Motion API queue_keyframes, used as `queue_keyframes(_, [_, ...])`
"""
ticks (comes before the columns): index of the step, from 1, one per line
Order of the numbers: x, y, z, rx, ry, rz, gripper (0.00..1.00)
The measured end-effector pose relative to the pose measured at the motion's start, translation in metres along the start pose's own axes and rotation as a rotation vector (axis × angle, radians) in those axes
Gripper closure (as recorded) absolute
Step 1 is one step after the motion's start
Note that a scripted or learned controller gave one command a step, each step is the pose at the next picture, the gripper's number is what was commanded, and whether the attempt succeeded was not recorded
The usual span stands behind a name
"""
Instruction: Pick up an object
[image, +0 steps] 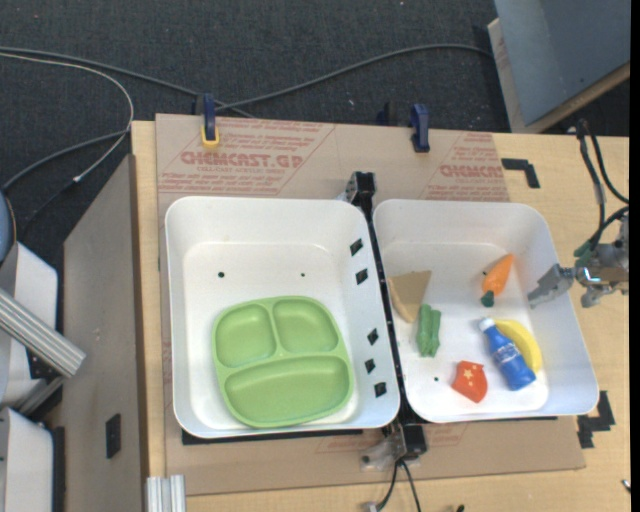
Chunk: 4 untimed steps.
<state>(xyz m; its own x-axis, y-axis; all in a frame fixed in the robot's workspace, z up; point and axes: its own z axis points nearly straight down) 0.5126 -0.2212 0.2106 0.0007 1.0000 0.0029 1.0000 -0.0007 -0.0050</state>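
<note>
Two white bins sit side by side on the bench (150, 300), touching along a middle seam lined with black clips. The left bin (190, 300) holds one thing, a green plate (284, 358) with three compartments, lying flat toward the bin's near side. The right bin (470, 225) holds six things: one carrot (497, 277) near the right wall, tilted with its green end pointing down; one tan wedge (410, 295) close to the seam; one green piece (429, 329) just below the wedge and almost touching it; one blue bottle (508, 355) lying on its side; one banana (527, 344) curving along the bottle's right side and touching it; and one red piece (471, 381) at the near side, just left of the bottle. The gripper (560, 281) is at the right bin's right edge, near the carrot but apart from it, with nothing seen between its fingers; whether it is spread or pressed together I cannot tell. Cardboard (320, 150) printed with red lettering lies under both bins, pinned at the far edge by two clamps, one with a yellow base (209, 120) and one blue (420, 128). Cables (110, 85) trail across the dark floor beyond the bench.
</note>
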Motion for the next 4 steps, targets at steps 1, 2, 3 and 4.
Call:
queue_keyframes(1, [0.004, 0.002, 0.043, 0.0, 0.001, -0.001, 0.0])
queue_keyframes(2, [0.012, 0.008, 0.09, -0.001, 0.001, -0.002, 0.0])
queue_keyframes(3, [0.011, 0.009, 0.077, -0.006, -0.001, -0.001, 1.0])
queue_keyframes(4, [0.012, 0.021, 0.023, -0.012, -0.005, -0.003, 1.0])
